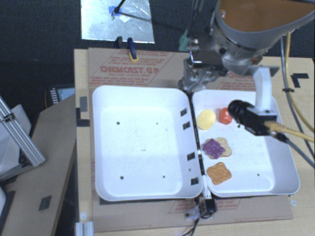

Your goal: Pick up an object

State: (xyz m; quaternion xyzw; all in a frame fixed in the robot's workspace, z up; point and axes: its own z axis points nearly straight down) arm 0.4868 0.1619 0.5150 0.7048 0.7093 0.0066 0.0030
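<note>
Arm: the grey KUKA arm with its orange band (261, 6) reaches in from the far right and hangs over the far edge of the bench, above the seam between the two bins.
Gripper: the dark metal two-finger gripper (191, 85) points down at the far end of the divide between the bins; whether it is wide or narrow I cannot tell, and nothing shows in its grasp.
Black camera unit: a black cylindrical device on a white bracket (248, 116) sits over the far right part of the right bin, with a yellow cable running off to the right.
Left bin: the shallow white plastic bin on the left (106, 95) shows only small dark specks on its floor.
Right bin: the shallow white plastic bin on the right (288, 176) holds four small objects, all towards its left side.
Yellow round object (206, 119): far left of the right bin, just beside the divide.
Small red-orange object (224, 116): just right of the yellow one, touching or nearly touching the black device.
Purple lumpy object on a tan flat piece (215, 148): nearer than the yellow one, in mid-bin.
Orange-brown flat toast-shaped piece (218, 173): nearest, close to the divide.
Bench top: brown cardboard sheet with red lettering (130, 69) lies under both bins.
</note>
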